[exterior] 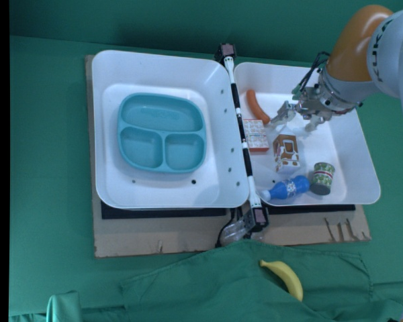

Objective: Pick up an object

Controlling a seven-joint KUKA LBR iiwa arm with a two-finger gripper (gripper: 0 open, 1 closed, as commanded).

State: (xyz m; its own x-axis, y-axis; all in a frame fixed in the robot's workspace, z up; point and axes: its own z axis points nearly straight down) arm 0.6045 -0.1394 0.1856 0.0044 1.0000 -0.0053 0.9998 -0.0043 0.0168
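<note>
Over the right bin [363, 159] hangs the gripper [301, 115], its fingers spread apart with nothing between them, above the bin's bare upper floor. Five small things lie in this bin. One orange-red sausage [256, 105], smooth and slender, lies just left of the gripper, its long axis running from upper left to lower right. One flat orange-and-white box [256, 136] sits by the divider. One small carton [287, 152] with a printed brown-and-white pattern stands below the gripper. One blue plastic bottle [287, 189] lies on its side, white cap pointing lower left. One patterned paper cup [322, 178] lies tipped beside the bottle's base. Across in the left bin [114, 69] rests one teal plastic tray [162, 132] with three compartments. One yellow banana [285, 278] lies on the green cloth [208, 287] outside the bins.
</note>
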